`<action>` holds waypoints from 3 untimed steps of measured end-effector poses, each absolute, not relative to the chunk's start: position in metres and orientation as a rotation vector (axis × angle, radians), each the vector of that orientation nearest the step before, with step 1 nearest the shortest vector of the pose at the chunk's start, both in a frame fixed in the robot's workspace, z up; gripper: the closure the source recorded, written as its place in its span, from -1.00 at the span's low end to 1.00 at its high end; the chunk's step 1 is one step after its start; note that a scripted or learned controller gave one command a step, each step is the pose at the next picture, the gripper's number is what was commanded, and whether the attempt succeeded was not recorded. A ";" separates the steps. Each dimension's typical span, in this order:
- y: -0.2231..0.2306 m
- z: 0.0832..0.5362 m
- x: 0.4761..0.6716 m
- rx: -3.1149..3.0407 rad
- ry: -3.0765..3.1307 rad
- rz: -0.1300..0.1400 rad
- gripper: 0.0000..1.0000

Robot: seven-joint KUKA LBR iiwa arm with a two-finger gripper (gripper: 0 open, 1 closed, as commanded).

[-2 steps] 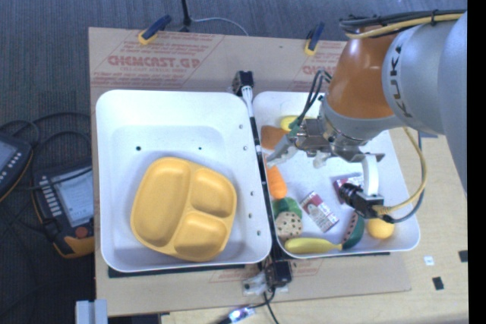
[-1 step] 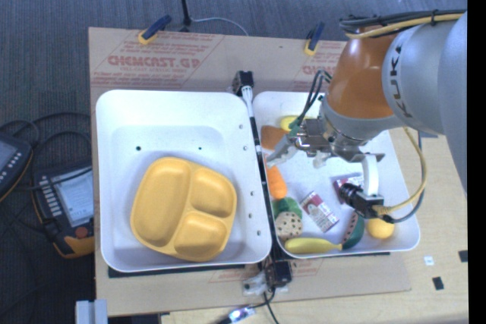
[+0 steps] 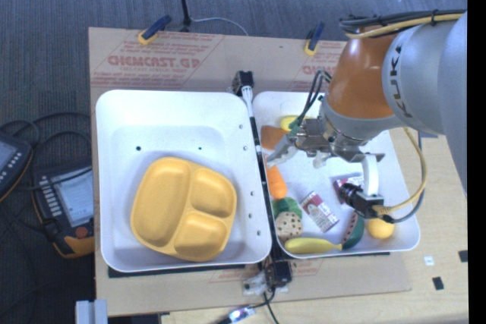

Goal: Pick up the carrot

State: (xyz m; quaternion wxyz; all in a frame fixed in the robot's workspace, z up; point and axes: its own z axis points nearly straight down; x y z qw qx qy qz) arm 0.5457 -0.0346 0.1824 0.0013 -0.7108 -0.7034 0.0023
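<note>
The step in hand looks like the approach: the carrot (image 3: pixel 276 182) lies untouched in the right bin (image 3: pixel 406 239), so nothing has been picked up yet. The carrot rests hard against that bin's left wall, a short orange piece pointing roughly up and down the view, with a green thing (image 3: pixel 285 208) and a round cookie (image 3: pixel 288 224) just below it and a brown slice (image 3: pixel 272 137) above it. The arm (image 3: pixel 380 80) hangs over the upper middle of the same bin, and its claw (image 3: pixel 304 144) sits up and to the right of the carrot, near but apart from it. Whether the claw is spread or closed cannot be told from this slanted view, and nothing is seen held in it. The next move probably calls for shifting left and down toward the wall, then lowering squarely over the carrot; the wall and the crowded neighbours leave little room. The left bin (image 3: pixel 121 117) holds a yellow divided tray (image 3: pixel 182 207).
</note>
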 end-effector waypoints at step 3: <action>-0.035 0.182 0.546 -2.231 -2.208 0.007 -1.00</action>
